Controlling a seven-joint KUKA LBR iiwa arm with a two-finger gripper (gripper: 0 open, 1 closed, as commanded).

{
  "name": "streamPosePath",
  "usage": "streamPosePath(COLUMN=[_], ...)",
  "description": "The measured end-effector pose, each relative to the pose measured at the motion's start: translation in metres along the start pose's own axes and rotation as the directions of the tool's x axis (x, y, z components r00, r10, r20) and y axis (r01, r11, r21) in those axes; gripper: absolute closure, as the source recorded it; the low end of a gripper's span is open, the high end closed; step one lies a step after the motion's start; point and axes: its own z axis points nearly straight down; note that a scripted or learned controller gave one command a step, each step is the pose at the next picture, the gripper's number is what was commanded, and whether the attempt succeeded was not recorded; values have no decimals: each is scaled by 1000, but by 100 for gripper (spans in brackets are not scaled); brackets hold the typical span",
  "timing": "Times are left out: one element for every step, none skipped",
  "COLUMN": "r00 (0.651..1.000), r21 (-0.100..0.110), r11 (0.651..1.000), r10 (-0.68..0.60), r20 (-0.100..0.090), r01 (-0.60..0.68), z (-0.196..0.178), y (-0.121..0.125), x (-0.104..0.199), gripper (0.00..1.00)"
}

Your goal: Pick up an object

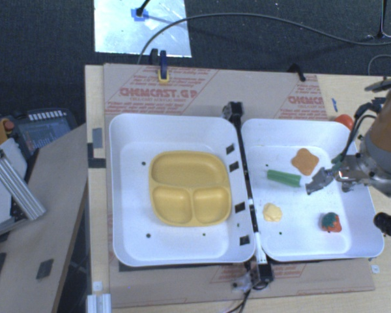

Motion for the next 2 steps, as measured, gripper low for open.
streamPosePath(r00=[1000, 1000], r21=[-2, 0], r11=[1000, 1000], r10=[0, 0], r20=[0, 0], r01=[0, 0], z=[56, 102], y=[-2, -8], x=[4, -2], gripper=[0, 0])
